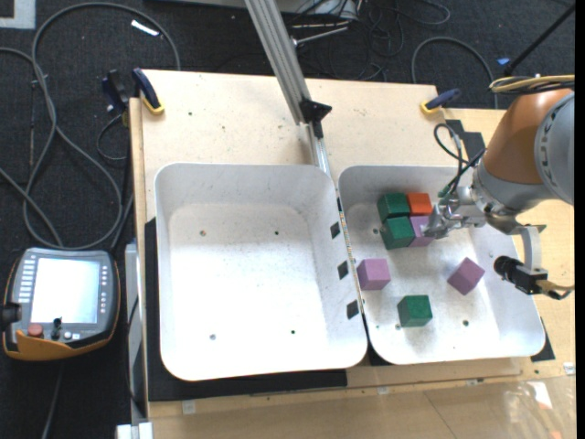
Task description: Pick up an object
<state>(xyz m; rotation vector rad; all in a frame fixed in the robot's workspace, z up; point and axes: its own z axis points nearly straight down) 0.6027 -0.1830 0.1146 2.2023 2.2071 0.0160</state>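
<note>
The jaws (439, 224), their opening impossible to tell, sit touching a small, rigid-looking pale purple cube (421, 231), probably light and best pinched across flat sides.

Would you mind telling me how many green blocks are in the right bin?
3: two green blocks clustered by the end effector, one alone near the front. Others may be hidden.

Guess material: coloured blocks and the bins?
Blocks, e.g. the lone green block and the purple block: matte, evenly coloured cubes with soft-looking edges, likely foam or painted wood; can't tell which. Right bin and left bin: smooth white moulded trays with rounded rims, probably plastic, speckled with dirt.
</note>
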